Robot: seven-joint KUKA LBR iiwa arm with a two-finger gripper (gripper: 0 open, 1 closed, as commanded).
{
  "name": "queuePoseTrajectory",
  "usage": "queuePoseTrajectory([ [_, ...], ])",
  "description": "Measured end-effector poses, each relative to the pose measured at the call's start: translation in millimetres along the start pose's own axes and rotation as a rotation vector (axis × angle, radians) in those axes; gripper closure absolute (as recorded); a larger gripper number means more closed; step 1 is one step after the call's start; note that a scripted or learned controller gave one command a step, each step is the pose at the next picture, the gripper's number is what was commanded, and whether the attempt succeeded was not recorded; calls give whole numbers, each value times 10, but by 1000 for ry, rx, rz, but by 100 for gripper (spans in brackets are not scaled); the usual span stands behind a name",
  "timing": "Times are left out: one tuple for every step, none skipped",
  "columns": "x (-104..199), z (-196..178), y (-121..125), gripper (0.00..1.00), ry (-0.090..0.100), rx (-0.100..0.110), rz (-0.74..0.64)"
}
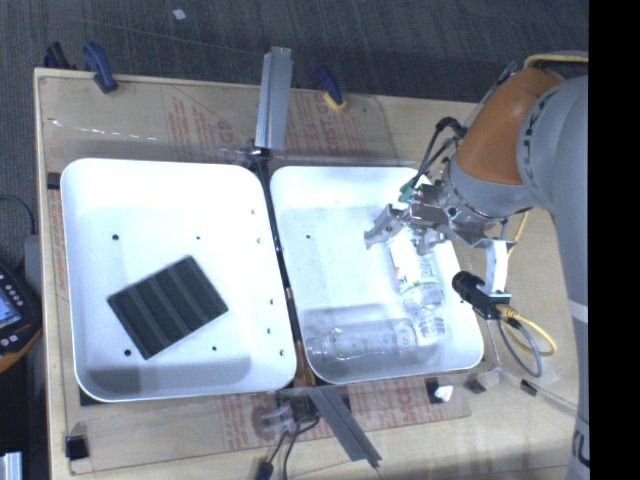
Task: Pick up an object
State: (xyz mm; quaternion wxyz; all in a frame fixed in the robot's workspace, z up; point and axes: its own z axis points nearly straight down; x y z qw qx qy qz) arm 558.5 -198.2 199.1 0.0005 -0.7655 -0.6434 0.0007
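Two white bins sat side by side on the bench. The left bin (90,198) held a dark ribbed pad (167,305), lying flat and skewed. The right bin (320,208) held two clear plastic bottles — a large bottle (362,340) lying along the near wall and a small bottle (418,286) by the right wall, their ends close together. The gripper (395,223) hung over the small bottle's far end — whether its fingers were apart or together, I could not tell.
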Motion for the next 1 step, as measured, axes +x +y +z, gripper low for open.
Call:
queuePoseTrajectory([
  [-48,-144,48,0,-1,0,-133],
])
